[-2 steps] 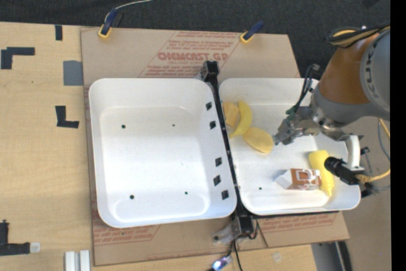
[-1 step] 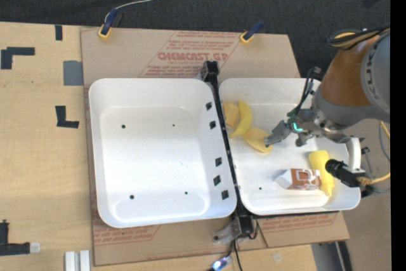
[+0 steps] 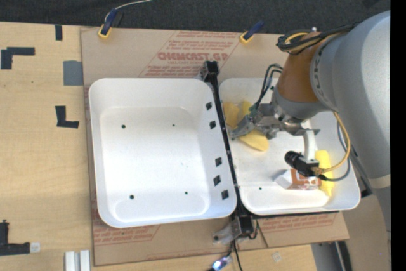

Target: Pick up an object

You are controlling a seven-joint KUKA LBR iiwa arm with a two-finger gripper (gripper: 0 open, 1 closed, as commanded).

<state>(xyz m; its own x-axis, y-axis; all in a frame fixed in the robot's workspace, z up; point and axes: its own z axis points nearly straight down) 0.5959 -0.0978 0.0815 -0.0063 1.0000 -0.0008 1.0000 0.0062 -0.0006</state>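
Two bins: side by side on a cardboard sheet (image 3: 190,55) covering the bench.
Left bin (image 3: 104,136): bare white floor.
Right bin (image 3: 346,200): yellow pieces (image 3: 257,141) near its left wall, a small orange-and-white packet (image 3: 303,181) and a yellow item (image 3: 323,165) by its near right corner.
Gripper (image 3: 244,129): low over the yellow pieces; its grip cannot be told.

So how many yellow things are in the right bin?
3 that I can see: one by the divider, one beside the gripper, one near the right rim. The arm may hide more.
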